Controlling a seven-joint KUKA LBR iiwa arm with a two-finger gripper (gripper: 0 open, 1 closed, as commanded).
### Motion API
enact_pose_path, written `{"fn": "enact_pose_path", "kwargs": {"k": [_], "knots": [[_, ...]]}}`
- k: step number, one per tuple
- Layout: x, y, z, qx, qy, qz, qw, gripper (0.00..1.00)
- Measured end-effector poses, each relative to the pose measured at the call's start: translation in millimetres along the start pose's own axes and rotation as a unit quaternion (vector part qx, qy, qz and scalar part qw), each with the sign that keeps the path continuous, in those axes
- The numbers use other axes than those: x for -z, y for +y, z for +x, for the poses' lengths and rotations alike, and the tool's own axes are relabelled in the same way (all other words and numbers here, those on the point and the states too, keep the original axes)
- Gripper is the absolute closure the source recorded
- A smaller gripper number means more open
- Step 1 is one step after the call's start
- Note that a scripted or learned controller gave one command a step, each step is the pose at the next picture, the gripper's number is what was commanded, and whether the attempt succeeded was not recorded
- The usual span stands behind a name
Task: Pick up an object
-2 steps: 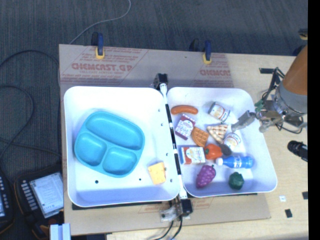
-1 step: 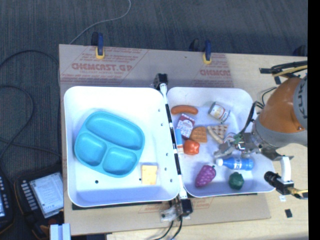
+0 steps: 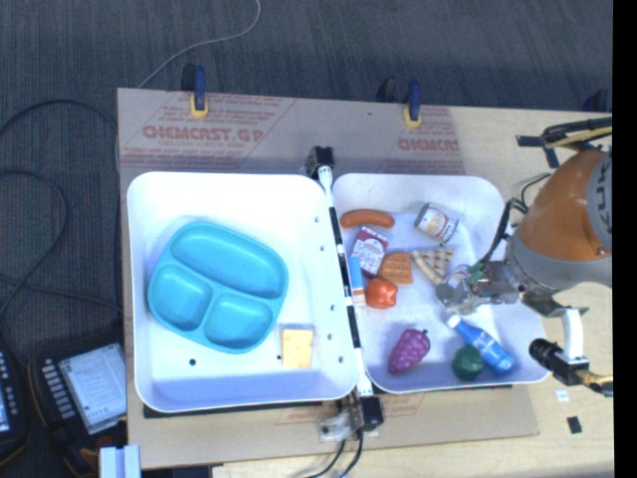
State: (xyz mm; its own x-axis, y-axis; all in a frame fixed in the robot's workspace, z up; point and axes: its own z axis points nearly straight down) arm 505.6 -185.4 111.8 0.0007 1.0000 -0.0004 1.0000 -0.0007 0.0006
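tool (image 3: 460,293) in right bin (image 3: 485,192), grip state unclear | cardboard (image 3: 299,132) reads "CHEMCAST GP" | bottle (image 3: 485,346) just below tool

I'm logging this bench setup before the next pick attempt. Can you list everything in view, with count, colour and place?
Bins: 2, white, side by side on the bench.
Divided plate: 1, blue, left bin.
Cheese-like square: 1, yellow, left bin, near edge.
Sausage: 1, orange-brown, right bin, far left.
Small packet: 1, red and white, below the sausage.
Waffle piece: 1, brown, right bin middle.
Tomato-like piece: 1, red-orange.
Can: 1, silvery, far side.
Grapes: 1 bunch, purple, near side.
Bottle: 1, blue.
Green item: 1, beside the bottle.
Clamps: 2, blue and yellow, far board edge.
Pincer: 1, grey, over the right bin.
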Motion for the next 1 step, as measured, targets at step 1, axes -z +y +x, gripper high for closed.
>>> {"fn": "enact_pose_path", "kwargs": {"k": [1], "knots": [[-0.1,-0.1,-0.1,0.0,0.0,0.0,1.0,0.0]]}}
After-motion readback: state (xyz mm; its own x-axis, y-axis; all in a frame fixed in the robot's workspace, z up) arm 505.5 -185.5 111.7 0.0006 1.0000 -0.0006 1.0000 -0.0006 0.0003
